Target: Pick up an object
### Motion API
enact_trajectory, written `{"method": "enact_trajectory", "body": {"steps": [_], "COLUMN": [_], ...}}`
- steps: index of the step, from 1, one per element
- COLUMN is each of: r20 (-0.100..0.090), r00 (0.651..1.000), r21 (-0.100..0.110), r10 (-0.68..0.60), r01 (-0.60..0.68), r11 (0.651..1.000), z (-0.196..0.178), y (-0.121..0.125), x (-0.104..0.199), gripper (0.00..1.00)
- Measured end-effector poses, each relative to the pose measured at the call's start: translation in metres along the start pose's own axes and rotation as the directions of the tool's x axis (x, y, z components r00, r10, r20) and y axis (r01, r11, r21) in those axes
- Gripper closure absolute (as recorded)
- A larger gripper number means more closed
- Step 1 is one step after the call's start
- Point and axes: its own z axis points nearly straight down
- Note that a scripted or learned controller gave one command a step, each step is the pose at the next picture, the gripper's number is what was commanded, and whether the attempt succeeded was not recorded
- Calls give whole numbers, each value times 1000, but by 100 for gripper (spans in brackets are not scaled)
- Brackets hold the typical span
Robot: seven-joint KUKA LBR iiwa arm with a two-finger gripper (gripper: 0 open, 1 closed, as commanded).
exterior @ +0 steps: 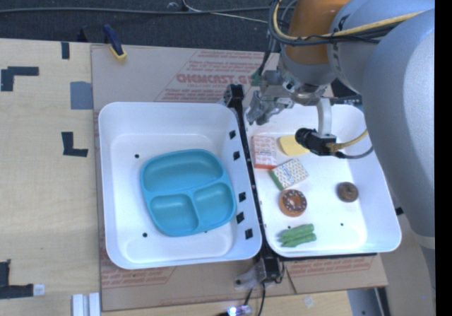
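Observation:
My gripper (258,109) hangs over the far left corner of the right bin (374,233), close to the divider between the bins. Nothing shows in its grasp. Just below it lie a red-and-white packet (265,151) and a yellow wedge (290,145). Further toward the front are a green checkered packet (289,174), a frosted donut (292,201), a small brown cookie (347,191) and a bunch of green beans (296,235).
The left bin (116,166) holds a blue divided plate (187,191). The big grey arm with its orange band (321,3) covers the right bin's far right side. A black cable part (314,141) juts out near the yellow wedge.

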Motion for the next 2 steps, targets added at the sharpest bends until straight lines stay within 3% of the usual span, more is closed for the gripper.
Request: {"method": "enact_trajectory", "body": {"steps": [2], "r20": [-1], "r00": [1000], "r21": [-2], "r10": [0], "r01": [0], "r11": [1000], "z": [-25], "y": [17], "x": [106], "gripper": [100]}}
